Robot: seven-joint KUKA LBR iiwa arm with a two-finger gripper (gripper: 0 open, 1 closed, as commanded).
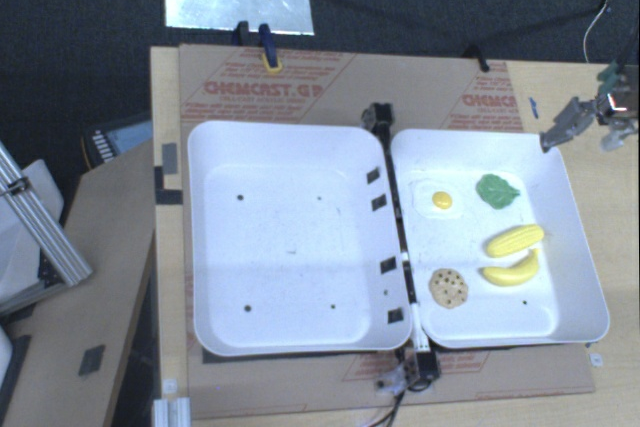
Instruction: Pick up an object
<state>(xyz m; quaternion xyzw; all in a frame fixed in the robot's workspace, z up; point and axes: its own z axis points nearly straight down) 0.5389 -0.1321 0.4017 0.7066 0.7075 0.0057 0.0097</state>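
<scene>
The cookie [449, 288] lay nearest the camera, near the front of the right bin [585, 315], well down and to the left of the gripper [568, 123]. Just beside it, closer to the gripper's side, sat the banana [512, 271] with the corn cob [514, 239] touching or nearly touching it above. The green leaf [497, 190] lay closest below the gripper, the fried egg [438, 201] further left. The gripper hung at the bin's far right corner, above the rim, holding nothing; how far open it stood could not be told. A good pick likely meant choosing the leaf or the egg, each standing apart, centring over it before descending, and avoiding the crowded banana and corn pair.
</scene>
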